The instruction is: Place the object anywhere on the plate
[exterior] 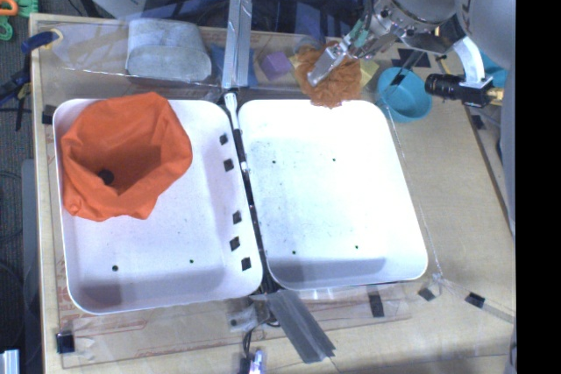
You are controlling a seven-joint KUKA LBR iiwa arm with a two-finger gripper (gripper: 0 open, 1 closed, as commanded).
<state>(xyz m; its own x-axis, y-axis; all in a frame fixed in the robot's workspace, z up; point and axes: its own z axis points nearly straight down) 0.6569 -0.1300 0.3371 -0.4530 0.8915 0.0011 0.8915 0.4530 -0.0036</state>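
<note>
With the tool (337, 66) clenched on the brown object (333, 81), carry it level to the plate without loosening

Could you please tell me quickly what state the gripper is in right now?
Gripper: shut on the brown furry object, held above the far edge of the right bin.

Two white bins (386, 254), one orange cloth (123, 155)
</note>
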